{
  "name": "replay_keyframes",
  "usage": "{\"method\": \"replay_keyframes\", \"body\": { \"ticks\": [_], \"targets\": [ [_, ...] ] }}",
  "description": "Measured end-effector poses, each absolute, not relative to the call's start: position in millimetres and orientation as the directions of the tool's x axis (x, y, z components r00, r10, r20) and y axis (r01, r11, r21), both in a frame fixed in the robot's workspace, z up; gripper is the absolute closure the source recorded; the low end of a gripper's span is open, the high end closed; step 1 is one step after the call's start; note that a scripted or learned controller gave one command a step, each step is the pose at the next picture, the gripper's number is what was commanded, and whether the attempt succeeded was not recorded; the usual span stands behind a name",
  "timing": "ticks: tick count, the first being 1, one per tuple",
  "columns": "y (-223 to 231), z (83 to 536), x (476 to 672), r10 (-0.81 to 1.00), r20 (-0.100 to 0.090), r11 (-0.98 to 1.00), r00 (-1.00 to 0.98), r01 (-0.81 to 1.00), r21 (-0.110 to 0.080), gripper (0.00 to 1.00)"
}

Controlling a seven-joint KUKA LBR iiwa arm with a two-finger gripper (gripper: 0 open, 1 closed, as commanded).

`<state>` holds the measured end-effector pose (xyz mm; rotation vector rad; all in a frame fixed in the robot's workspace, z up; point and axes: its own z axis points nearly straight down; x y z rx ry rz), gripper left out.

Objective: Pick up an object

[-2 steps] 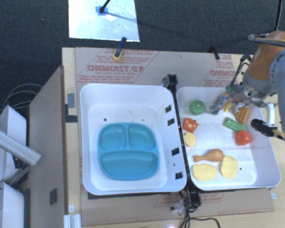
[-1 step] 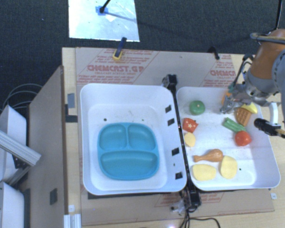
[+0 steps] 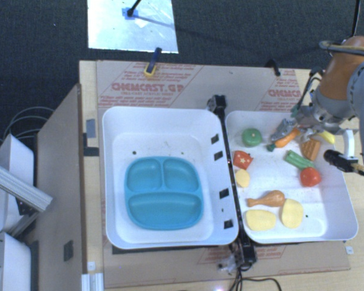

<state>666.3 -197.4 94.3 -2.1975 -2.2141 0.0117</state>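
We are down in the right bin [image 3: 337, 226] with the claw [image 3: 286, 130] low over its upper part, its metal tip right at the carrot [image 3: 284, 140]. We cannot tell how the claw is set, nor whether the carrot is truly caught. To do this step well, we judge we should centre over the carrot's length, close squarely across its narrow body, then lift straight up so it does not roll off.

The carrot is a small orange toy, slim and tapered, lying at a slant just beside the green round piece [image 3: 252, 137] and near the green pepper [image 3: 298, 159]. A red tomato [image 3: 310, 177] sits below. The left bin [image 3: 115, 162] holds a blue divided plate [image 3: 164, 193].
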Motion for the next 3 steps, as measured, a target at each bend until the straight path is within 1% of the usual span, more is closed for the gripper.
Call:
{"method": "replay_keyframes", "body": {
  "ticks": [1,2,3],
  "targets": [
    [-198.0,106.8,666.9,1.0,0.01,0.009,-0.008,1.0,-0.021,1.0],
    [-123.8,93.9,657.6,1.0,-0.014,0.001,-0.001,1.0,0.013,1.0],
    [-55.0,190.4,619.7,1.0,0.002,0.01,-0.01,1.0,0.006,1.0]
  ]
}}
